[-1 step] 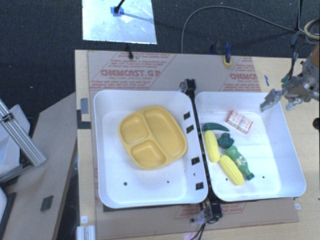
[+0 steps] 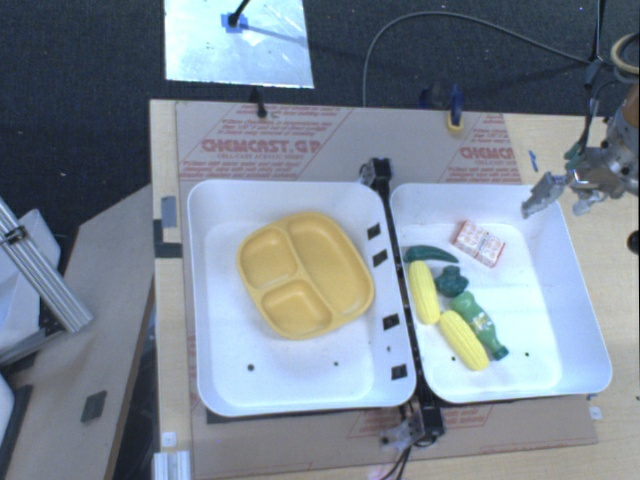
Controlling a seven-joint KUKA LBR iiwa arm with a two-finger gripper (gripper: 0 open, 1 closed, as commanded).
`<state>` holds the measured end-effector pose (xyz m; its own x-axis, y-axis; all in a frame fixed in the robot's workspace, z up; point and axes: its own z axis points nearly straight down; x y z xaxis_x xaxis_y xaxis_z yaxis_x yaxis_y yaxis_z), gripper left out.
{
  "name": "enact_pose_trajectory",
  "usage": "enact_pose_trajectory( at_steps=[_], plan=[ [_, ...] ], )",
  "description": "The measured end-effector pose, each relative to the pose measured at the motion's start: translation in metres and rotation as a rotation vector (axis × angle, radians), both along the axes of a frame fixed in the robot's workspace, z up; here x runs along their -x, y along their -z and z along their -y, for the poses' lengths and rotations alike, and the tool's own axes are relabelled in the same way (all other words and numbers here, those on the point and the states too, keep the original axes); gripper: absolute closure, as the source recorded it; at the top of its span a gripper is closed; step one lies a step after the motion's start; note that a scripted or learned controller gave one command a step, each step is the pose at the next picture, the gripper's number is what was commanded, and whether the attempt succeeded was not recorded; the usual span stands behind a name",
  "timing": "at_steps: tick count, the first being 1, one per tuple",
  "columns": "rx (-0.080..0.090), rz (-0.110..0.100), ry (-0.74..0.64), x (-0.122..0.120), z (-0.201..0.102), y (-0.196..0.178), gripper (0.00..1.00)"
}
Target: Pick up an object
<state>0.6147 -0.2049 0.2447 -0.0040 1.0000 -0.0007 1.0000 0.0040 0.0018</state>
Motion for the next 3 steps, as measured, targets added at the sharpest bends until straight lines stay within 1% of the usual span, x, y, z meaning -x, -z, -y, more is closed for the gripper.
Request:
enact_pose_trajectory(
  at_steps=[1, 2, 3],
  plan=[
    [-0.001, -0.004, 0.001, -0.001, -0.004, 0.062, 0.00],
    [0.000, -0.002, 0.002, -0.004, -0.001, 0.104, 0.00],
    [0.000, 0.004, 0.003, -0.006, -0.001, 0.151, 0.00]
  ],
)
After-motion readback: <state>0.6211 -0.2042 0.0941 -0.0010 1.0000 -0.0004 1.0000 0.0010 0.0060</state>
